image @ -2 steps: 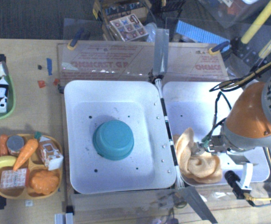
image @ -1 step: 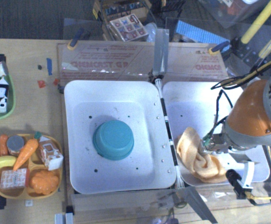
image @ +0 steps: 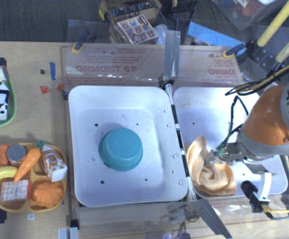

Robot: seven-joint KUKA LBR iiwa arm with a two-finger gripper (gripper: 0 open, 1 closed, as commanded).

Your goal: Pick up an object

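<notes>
A crumpled tan cloth [image: 210, 169] lies in the near left corner of the right bin [image: 204, 108]. The gripper [image: 218, 155] is down at the cloth's right side, touching its top folds, with the arm's grey wrist and orange band behind it to the right. An upside-down teal bowl [image: 121, 149] rests in the middle of the left bin [image: 84, 113], well away from the gripper.
A yellow tray of toy food [image: 29, 178] and a green dish [image: 0, 103] sit on the bench at far left. Clear plastic panels [image: 114, 66] stand behind the bins. Black cables [image: 239, 108] hang over the right bin near the arm.
</notes>
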